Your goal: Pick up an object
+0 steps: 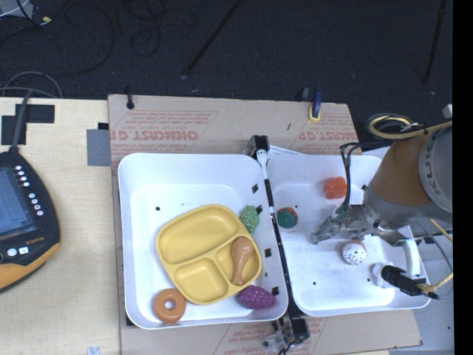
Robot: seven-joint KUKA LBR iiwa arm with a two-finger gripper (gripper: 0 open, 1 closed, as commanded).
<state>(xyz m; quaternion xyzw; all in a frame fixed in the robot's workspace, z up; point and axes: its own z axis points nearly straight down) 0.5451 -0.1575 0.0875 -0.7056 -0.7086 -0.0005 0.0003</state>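
My gripper [325,231] hangs low over the middle of the right bin [332,298], reaching in from the right below the orange-banded wrist. A dark green ball [286,217] lies just left of it, near the divider. Behind it rests an orange-red block [334,188], and a white speckled ball [354,254] sits close to its right front. I see nothing held in the gripper.
The left bin [140,191] holds a yellow divided plate [194,237] with a brown drumstick [241,258] in it. Around the plate lie a green piece [250,217], purple grapes [256,297] and an orange donut [169,305]. A handheld controller [18,217] lies at far left.
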